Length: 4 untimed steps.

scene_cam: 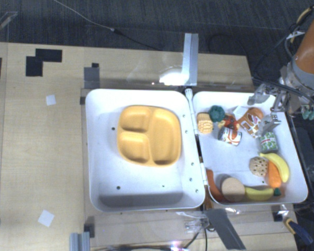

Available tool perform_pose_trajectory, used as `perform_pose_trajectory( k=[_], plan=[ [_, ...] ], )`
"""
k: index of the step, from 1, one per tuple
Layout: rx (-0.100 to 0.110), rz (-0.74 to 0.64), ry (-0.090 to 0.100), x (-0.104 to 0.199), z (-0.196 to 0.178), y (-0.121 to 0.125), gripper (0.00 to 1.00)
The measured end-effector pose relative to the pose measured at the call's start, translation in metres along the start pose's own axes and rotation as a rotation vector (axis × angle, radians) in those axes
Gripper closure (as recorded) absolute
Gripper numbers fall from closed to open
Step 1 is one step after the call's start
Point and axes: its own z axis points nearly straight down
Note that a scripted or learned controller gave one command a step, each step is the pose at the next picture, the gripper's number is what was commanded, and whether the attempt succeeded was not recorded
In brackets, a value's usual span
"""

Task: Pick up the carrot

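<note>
**Gripper poised over the right bin's far corner, carrot well away from it**

The gripper (pixel 267 109) hangs over the far right corner of the right bin (pixel 298 156), its two metal fingers (pixel 272 121) spread apart with nothing between them. Just beside the fingers, toward the bin's middle, lies an orange-and-white packet (pixel 249 120), and a red-and-white can (pixel 231 135) rests a little further on the same side. Directly on the near side of the fingers stands a small green-patterned item (pixel 268 141).

The carrot (pixel 273 174) lies well apart from the fingers, down toward the near right corner of the bin. It rests touching a yellow banana (pixel 280 164) on its outer side, with a speckled cookie (pixel 259 166) just beside it on the inner side. A second banana (pixel 259 193) lies along the near wall past the carrot's tip, next to a tan bread roll (pixel 233 187).

Further from the fingers, by the divider between the bins, sit a corn cob (pixel 204 123) and a dark green vegetable (pixel 217 113). The left bin (pixel 102 140) holds a yellow sectioned plate (pixel 149 135).
</note>
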Motion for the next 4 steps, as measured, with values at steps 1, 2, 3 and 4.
perform_pose_trajectory(
  k=[1,2,3,4],
  plan=[
    [-0.002,-0.183,0.004,0.044,0.17,-0.021,0.0],
    [0.003,-0.312,-0.004,0.082,0.176,-0.068,0.0],
    [0.008,-0.32,-0.016,0.077,0.163,-0.067,1.0],
    [0.005,-0.62,-0.011,0.085,0.175,-0.072,1.0]
  ],
)
